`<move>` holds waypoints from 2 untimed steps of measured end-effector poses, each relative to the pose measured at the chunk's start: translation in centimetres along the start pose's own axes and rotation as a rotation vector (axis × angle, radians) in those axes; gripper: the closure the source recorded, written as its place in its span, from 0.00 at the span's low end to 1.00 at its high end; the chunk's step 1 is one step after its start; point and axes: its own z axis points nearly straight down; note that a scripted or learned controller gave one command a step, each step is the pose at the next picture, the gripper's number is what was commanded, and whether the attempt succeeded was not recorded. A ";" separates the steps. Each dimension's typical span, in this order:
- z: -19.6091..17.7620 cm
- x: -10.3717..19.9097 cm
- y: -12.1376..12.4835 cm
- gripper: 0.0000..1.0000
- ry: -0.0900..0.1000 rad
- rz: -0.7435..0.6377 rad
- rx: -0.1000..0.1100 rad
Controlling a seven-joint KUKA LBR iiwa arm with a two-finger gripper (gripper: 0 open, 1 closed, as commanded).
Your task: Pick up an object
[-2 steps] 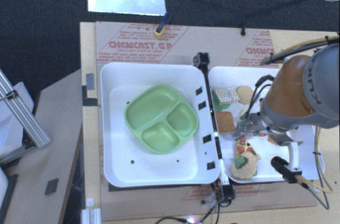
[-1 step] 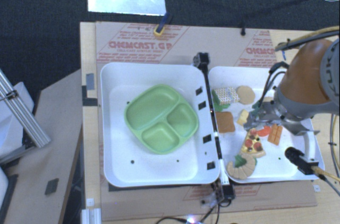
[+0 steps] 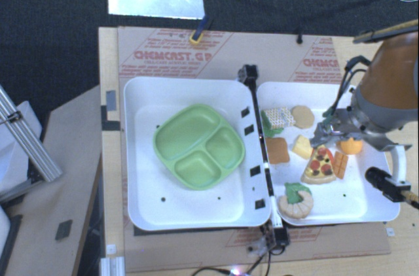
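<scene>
White plastic bins (image 3: 141, 137) are set side by side; a green divided plate (image 3: 198, 146) lies in the left one. Over the right bin, the gripper (image 3: 329, 131) is poised just above a toy pizza slice (image 3: 319, 167), whose long axis runs diagonally, tip pointing up toward it. Grip state cannot be told.

A divided plate (image 3: 198, 146) lies in the left bin (image 3: 141, 203). The right bin (image 3: 357, 206) holds a pizza slice (image 3: 319, 167) centrally, a cookie (image 3: 302, 116) at the far side, a shrimp (image 3: 296, 200) nearest.
</scene>
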 end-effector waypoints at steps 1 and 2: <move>-0.4 0.0 0.1 1.00 0.001 0.001 0.005; -0.6 5.2 -2.5 1.00 0.001 0.000 0.007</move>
